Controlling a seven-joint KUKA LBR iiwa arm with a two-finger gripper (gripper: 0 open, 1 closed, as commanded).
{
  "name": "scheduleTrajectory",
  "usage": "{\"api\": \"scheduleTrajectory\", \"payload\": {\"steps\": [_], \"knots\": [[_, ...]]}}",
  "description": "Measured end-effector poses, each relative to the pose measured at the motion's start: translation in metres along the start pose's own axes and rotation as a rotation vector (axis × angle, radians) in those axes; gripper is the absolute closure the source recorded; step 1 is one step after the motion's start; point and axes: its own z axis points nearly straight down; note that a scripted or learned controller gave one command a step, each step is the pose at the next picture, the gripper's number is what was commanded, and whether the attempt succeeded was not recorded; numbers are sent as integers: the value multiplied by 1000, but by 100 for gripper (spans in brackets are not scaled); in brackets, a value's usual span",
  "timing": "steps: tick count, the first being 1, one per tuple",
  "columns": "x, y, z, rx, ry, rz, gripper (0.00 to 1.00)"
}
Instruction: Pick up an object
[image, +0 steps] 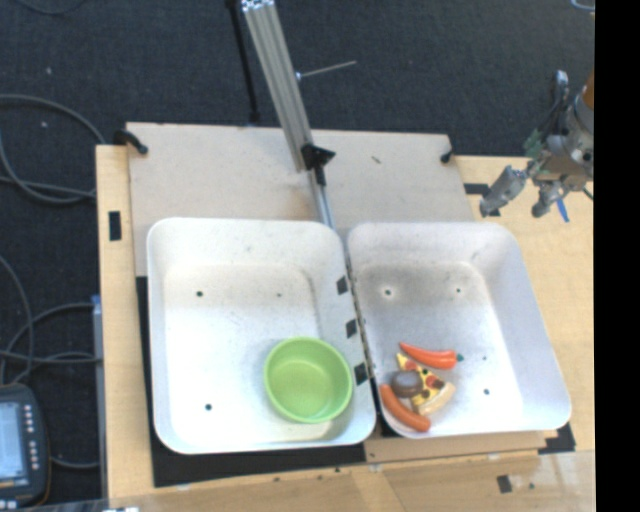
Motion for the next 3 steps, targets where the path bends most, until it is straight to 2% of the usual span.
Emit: {"api": "scheduleTrajectory", "payload": {"steps": [1,3], "knots": [[-1,0,0,1,-2,0,0],[0,-11,122,7,1,4,0]]}}
